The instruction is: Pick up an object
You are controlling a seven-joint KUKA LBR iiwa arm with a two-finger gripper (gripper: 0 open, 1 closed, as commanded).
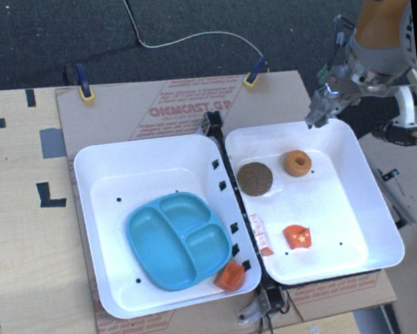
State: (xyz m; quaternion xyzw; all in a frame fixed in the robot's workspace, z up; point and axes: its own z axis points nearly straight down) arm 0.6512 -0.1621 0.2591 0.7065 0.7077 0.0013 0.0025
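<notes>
Above the right bin's [360,183] far corner hangs the gripper [320,111], clear of every object in the bins.

Inside that bin a donut [297,163] lies nearest the gripper, toward the far wall; a brown disc [255,179] sits just beside the donut on the side of the divider [230,190], and a small red piece [297,237] lies nearer the bin's front, well apart from both. A pale wrapper [259,235] rests against the divider at the bin's edge. Whether the gripper's fingers are spread or pressed together cannot be told at this angle; nothing shows between them. Across the divider, the left bin [98,212] holds a blue tray [178,239] with three compartments, tilted askew, and an orange piece [231,276] lies touching the tray's corner at the front. Both bins sit on a cardboard sheet [172,107].
</notes>
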